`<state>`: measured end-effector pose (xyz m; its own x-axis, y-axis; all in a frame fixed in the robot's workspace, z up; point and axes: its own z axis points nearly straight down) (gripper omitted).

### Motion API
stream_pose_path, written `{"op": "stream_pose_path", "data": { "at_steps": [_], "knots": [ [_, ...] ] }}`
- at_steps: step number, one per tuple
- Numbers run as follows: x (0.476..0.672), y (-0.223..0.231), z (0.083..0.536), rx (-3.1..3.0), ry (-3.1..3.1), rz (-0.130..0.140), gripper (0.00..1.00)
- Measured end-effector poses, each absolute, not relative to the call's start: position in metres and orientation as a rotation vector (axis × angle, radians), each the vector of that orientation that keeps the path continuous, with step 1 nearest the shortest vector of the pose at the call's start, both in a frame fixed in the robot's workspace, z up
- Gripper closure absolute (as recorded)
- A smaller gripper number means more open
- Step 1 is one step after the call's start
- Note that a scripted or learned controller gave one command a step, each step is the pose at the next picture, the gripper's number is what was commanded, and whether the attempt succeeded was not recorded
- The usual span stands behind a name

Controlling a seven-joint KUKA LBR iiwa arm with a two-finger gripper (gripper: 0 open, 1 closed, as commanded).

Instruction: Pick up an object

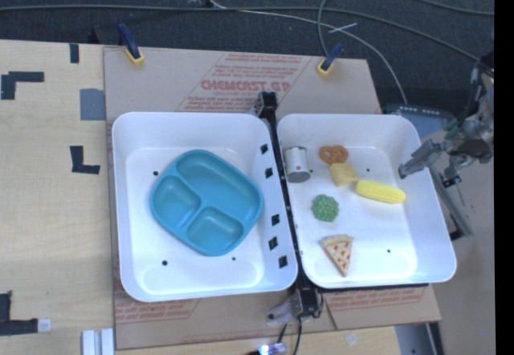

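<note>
The right bin [418, 261] holds a small silver can [296, 163], a brown pretzel [332, 154], a pale yellow chunk [343, 174], a yellow corn cob [380, 192], a green broccoli piece [324, 207] and a pizza slice [338, 253]. My gripper [413, 164] hangs at the right bin's right rim, a little right of and above the corn cob. It touches none of the objects. Nothing shows in its grasp.
A blue divided plate [206, 201] lies in the left bin [128, 185]. A black divider strip [275, 185] runs between the bins. Two clamps [130, 46] [328, 61] pin the cardboard sheet at the back. Cables cross the dark floor behind.
</note>
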<state>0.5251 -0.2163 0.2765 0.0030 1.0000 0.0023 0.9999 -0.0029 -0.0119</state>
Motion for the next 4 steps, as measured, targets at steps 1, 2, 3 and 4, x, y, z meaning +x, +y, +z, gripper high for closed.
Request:
{"op": "stream_pose_path", "data": {
  "at_steps": [1, 2, 3, 4],
  "knots": [
    [0.527, -0.216, 0.283, -2.219, -2.222, 0.001, 0.0],
    [0.522, -0.218, 0.22, -2.218, -2.219, 0.005, 0.0],
    [0.515, -0.215, 0.174, -2.218, -2.219, 0.005, 0.0],
    [0.513, -0.207, 0.112, -2.215, -2.218, 0.006, 0.0]
  ]
}}
